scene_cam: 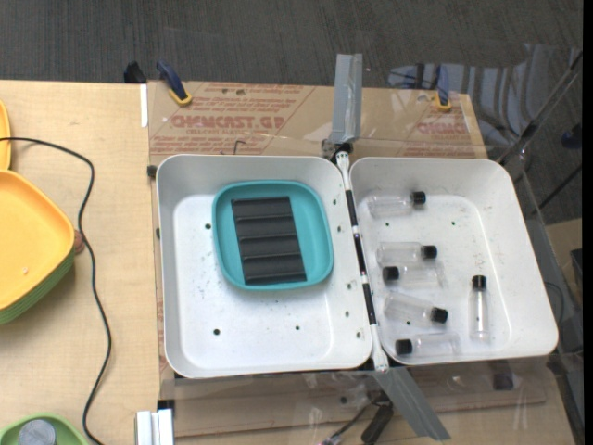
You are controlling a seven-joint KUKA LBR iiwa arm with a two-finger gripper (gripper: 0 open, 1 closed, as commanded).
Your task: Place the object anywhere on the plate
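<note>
Now | teal plate [273, 235] in left bin [185, 276] | capped vials [408, 253] in right bin [519, 248] | pincer state: cannot tell

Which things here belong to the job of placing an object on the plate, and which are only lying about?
For the job:
- teal square plastic plate with dark ribbed insert, in the left white bin
- clear plastic vials with black caps, in the right white bin

Lying about:
- yellow plastic dishes
- black cable
- blue clamps
</note>
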